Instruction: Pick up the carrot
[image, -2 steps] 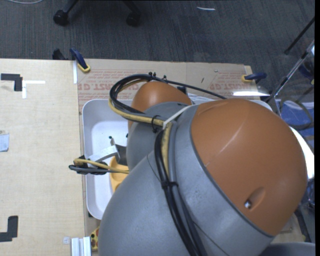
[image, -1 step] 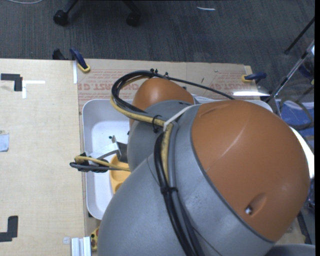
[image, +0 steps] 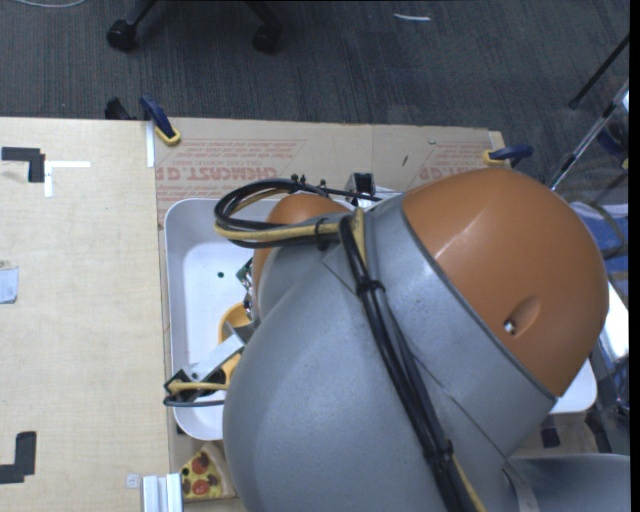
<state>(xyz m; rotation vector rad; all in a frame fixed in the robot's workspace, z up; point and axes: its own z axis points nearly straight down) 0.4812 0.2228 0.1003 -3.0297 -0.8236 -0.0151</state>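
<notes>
My grey arm (image: 400, 380) with its orange band (image: 510, 270) reaches in from the right and covers most of both bins. An orange piece (image: 235, 320), possibly the carrot, peeks out at the arm's left edge in the left bin (image: 195, 290). A small green bit (image: 245, 272) lies just above it. The arm's bulk hides whatever lies beneath it.
A cardboard sheet (image: 260, 160) lies under the bins, held by yellow-blue clamps (image: 160, 120). To the left is the pale wooden bench top (image: 80, 300). A pizza-like toy (image: 205, 475) lies outside the bin's front corner. The right bin's rim (image: 575, 395) shows at far right.
</notes>
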